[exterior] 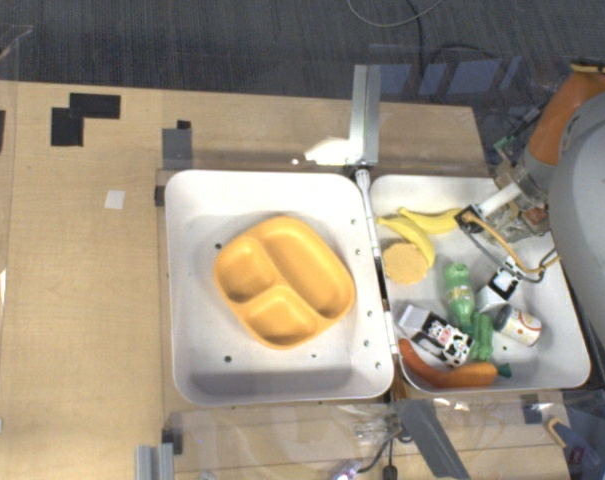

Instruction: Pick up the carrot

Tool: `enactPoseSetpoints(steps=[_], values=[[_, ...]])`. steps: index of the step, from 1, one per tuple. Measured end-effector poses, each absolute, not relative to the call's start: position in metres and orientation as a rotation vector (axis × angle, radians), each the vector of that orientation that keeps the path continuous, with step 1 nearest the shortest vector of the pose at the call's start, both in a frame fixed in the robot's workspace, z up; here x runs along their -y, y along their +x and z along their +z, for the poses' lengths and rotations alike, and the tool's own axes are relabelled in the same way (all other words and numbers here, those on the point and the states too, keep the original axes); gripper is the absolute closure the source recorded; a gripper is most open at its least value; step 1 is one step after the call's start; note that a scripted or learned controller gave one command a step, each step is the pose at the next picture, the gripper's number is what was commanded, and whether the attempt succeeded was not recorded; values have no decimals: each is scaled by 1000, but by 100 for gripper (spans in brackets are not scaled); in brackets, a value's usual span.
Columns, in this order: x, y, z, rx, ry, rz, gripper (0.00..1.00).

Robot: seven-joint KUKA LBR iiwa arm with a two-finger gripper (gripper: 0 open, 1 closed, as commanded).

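Carrot (462, 375): orange-red, lying lengthwise along the near wall of the right bin (574, 360), its thicker end to the right. It is well apart from the gripper (520, 211), which hangs over the far right part of the same bin, so the carrot lies nearer and to the left of it. Whether the gripper is released or clenched cannot be told, and nothing is seen held in it.

Left to right:

- The left bin (182, 268) holds a yellow plate (282, 280) with three compartments, set at a slant near the middle.
- In the right bin, a banana (422, 226) lies at the far left, with a round tan disc (405, 263) just beside it on the near side.
- A small black-and-white box (437, 334) sits just beyond the carrot. Its printing is too small to read.
- A pale green bottle (458, 286) lies in the middle of the bin, its label unreadable.
- A darker green object (480, 334) lies between the bottle and the carrot.
- A white cup (523, 327) with brown marks lies on its side to the right.
- The grey arm (592, 198), with its orange band (557, 118), enters from the right.
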State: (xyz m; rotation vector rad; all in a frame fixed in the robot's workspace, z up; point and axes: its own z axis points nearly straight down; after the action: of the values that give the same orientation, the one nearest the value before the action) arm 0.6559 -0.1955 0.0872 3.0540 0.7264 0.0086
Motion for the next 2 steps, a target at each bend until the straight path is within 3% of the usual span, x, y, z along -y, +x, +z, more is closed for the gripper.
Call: enactPoseSetpoints(steps=[1,2], values=[[86,639,89,-334,3124,16,100],[164,611,89,-963,2985,11,100]])
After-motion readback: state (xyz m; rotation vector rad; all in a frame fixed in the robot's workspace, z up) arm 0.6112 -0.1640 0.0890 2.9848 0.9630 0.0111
